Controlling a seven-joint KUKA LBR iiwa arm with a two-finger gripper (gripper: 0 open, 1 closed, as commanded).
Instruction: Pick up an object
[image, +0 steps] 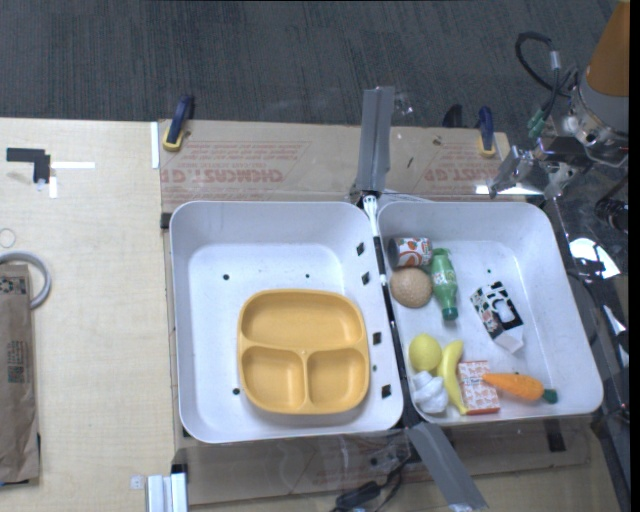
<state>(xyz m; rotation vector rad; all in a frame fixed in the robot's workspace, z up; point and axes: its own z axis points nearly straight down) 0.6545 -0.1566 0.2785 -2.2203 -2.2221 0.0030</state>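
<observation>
The right bin (560, 262) holds several objects: a small red and white pack (411, 250), a brown ball (410, 287), a green bottle (443, 283), a black and white carton (497, 310), a yellow lemon (425, 351), a banana (453, 375), a white item (430, 393), an orange box (478, 388) and a carrot (517, 385). My gripper (525, 172) hangs over the bin's far right corner, apart from all of them. The orange band of the arm (610, 45) is at the top right.
The left bin (200, 300) holds a yellow divided plate (303, 350). A grey divider post (375, 140) stands behind the seam between the bins. Blue clamps (180, 120) hold cardboard at the back. A brown bag (15, 370) lies at the far left.
</observation>
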